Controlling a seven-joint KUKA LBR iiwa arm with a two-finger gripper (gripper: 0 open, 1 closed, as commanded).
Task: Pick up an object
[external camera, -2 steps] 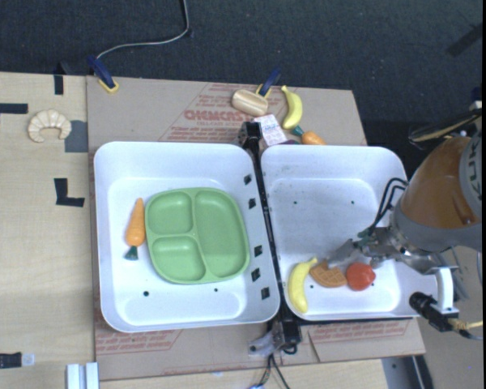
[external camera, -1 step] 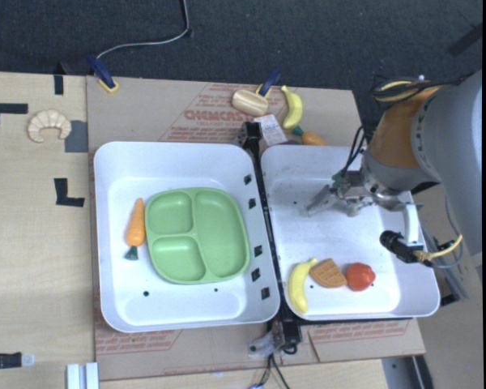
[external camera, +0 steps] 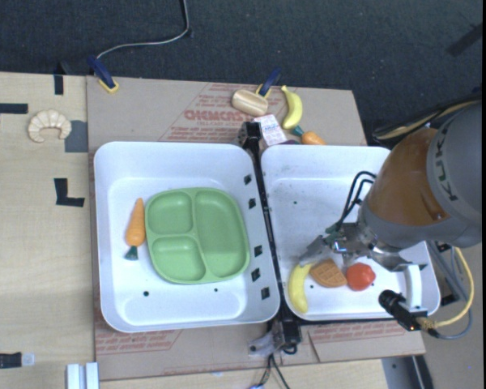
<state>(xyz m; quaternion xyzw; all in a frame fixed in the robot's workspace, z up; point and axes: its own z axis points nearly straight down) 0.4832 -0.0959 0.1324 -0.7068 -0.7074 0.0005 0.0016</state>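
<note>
Camera view looks down on two white bins, and the arm (external camera: 425, 189) comes in from the right side of the frame, its gripper (external camera: 334, 248) low over the lower part of the right bin (external camera: 308, 168). I cannot tell how the hand is set; the wrist hides too much of it.

Just under it, in the lower middle of the frame, three small things lie close together: a banana (external camera: 297, 288) by the bin's lower left corner, an orange-brown piece of toy food (external camera: 328, 275) touching or almost touching it, and a red tomato (external camera: 360, 277) to the right. They look like hollow plastic toys, so I'd judge them light, stiff and somewhat slippery. The banana seems the easiest: take it across its narrow middle. The round tomato could squirt out of a pinch.

Room is tight there. The near wall and the divider between the bins sit beside the banana, and the neighbours crowd each other. The upper half of the right bin is open for lifting away.

The left bin (external camera: 113, 217) holds a green plate (external camera: 198, 235) and a carrot (external camera: 135, 223) beside it.
</note>
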